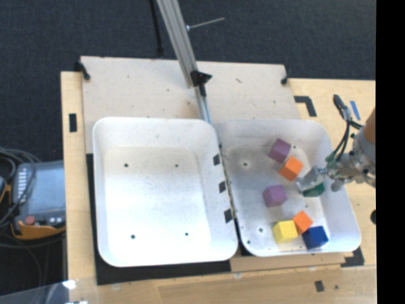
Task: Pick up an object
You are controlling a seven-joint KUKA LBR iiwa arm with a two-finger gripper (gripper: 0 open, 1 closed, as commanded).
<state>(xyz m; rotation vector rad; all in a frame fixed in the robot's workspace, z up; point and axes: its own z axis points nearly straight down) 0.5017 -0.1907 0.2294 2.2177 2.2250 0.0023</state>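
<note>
The right bin holds several small blocks. A purple cube touches an orange cube near the bin's far middle. Another purple cube lies at the centre. A yellow cube, a small orange block and a blue cube cluster at the near right corner. My gripper reaches in from the right and hangs low over the bin's right side, just right of the orange cube. A small green object shows right under it.
The left bin sits beside the right one, their rims meeting at the middle. A slanted metal rail rises behind the bins. A grey control pendant lies off the bench at the left.
</note>
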